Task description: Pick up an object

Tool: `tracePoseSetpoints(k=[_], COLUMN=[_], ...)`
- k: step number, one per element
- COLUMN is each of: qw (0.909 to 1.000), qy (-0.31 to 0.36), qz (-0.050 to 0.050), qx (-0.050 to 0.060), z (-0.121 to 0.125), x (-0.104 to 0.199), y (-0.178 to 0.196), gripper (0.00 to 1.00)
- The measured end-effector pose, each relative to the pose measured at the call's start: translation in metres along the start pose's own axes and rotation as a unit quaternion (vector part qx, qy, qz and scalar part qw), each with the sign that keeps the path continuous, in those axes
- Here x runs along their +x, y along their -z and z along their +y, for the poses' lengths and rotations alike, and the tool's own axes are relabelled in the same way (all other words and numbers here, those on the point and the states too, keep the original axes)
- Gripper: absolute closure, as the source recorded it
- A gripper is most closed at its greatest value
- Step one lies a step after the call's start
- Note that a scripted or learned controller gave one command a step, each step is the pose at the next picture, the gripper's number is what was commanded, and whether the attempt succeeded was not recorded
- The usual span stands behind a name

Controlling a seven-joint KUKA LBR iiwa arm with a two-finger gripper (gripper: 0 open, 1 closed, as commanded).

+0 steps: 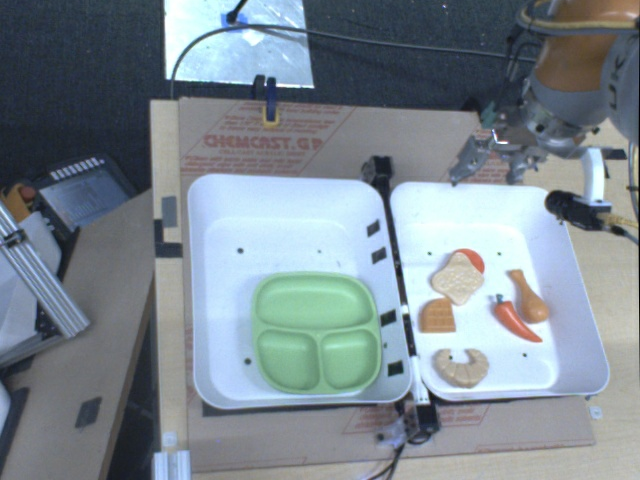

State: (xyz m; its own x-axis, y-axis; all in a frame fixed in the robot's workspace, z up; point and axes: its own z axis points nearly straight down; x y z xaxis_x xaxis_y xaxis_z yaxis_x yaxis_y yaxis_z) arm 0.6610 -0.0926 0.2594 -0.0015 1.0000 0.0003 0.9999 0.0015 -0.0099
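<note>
The right bin point(560, 258) holds several toy foods: a slice of bread point(458, 280) lying over a red tomato slice point(473, 261), an orange wedge point(437, 316), a croissant point(461, 366), a red chili pepper point(517, 319) and a drumstick point(527, 296). My gripper point(491, 164) hangs above the far rim of the right bin, well behind the foods. Its two fingers stand apart, open, with nothing between them.
The left bin point(230, 228) contains a green divided plate point(316, 330). A black clamp point(380, 170) sits at the far end of the seam between the bins. A metal sheet point(240, 26) lies behind the bench, and a black device point(80, 196) rests at left.
</note>
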Motion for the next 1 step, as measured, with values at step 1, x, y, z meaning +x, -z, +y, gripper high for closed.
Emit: tracePoseSetpoints(k=[1], qw=[1.0000], qy=[0.001], qz=[0.000], qx=[-0.006], z=[0.0014], x=[0.0003], y=[0.0081], gripper=[0.00])
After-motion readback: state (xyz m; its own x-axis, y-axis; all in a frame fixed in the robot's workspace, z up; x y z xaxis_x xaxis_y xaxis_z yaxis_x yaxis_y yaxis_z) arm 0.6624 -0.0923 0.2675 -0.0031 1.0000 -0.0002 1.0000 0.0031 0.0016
